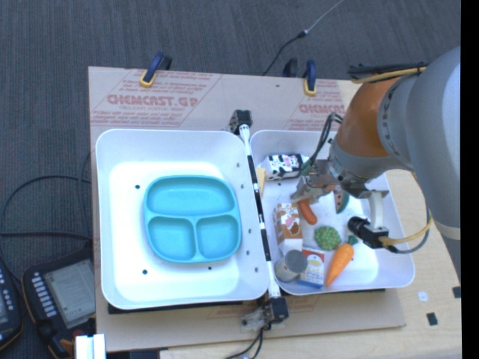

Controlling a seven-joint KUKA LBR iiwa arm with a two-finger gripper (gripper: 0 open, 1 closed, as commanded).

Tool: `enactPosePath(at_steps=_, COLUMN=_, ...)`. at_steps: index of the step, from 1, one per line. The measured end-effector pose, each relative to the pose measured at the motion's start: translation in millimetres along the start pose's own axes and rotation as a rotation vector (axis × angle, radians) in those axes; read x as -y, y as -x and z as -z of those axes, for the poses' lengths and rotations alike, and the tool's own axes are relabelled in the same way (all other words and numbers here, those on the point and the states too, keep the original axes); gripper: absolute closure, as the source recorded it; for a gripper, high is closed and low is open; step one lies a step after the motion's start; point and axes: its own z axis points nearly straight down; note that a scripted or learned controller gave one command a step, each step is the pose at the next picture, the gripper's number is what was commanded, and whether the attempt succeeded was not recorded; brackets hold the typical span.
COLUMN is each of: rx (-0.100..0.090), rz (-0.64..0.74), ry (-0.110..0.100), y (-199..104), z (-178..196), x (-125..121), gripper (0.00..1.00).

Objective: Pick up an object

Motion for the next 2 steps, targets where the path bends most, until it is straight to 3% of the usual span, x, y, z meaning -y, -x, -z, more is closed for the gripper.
enactPosePath(at_steps=1, rx=0.001, rz=0.001, ry=-0.001, y=0, z=9, x=0, gripper=1.0)
enactPosePath(at_steps=2, rx=-0.003, rz=0.0, ry=0.003, y=-62, z=71, x=26, gripper=1.0)
